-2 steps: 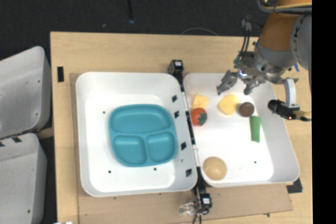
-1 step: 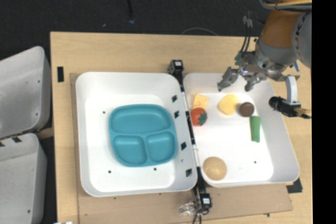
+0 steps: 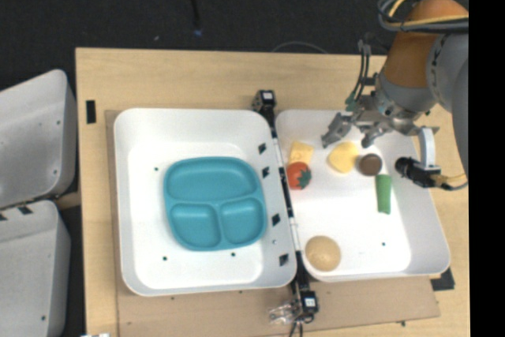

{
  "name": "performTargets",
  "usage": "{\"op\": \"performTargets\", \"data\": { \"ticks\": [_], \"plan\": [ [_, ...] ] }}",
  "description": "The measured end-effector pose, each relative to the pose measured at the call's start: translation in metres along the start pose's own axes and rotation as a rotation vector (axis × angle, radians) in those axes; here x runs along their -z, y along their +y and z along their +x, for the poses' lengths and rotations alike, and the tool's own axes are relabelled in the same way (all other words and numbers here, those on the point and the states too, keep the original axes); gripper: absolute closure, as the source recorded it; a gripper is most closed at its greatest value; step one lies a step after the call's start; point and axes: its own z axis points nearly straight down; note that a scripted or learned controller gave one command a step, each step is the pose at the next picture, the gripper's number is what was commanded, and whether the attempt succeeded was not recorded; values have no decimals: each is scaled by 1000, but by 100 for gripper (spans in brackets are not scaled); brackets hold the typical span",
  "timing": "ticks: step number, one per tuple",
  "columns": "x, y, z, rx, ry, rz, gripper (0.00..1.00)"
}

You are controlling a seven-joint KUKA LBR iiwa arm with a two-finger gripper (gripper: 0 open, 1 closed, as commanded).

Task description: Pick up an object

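- Nearest the camera, a round tan bun-like object point(image 3: 323, 252) lies at the front edge of the right bin point(image 3: 410, 249), well apart from the gripper.
- Closest to the gripper point(image 3: 353, 135) is a pale yellow lump point(image 3: 342, 158), the likeliest pick; it rests on the bin floor just below the fingertips, with a small brown round piece point(image 3: 370, 164) touching or just beside it.
- Both fingers look spread, one toward the yellow lump's left and one above the brown piece, with nothing between them; no grasp is made yet.
- Further out lie a green stick point(image 3: 383, 194), a yellow wedge point(image 3: 301, 151) and a red-and-green piece point(image 3: 297, 175) near the divider.
- Beyond, the left bin point(image 3: 134, 249) holds a blue divided tray point(image 3: 213, 201).
- Judged so, descent, closing and lifting all remain.
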Motion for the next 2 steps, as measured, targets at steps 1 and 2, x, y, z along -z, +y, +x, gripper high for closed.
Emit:
{"op": "performTargets", "data": {
  "ticks": [1,2],
  "plan": [
    [-42,2,1,1,0,0,0],
    [-66,2,0,-1,0,0,0]
  ]
}}
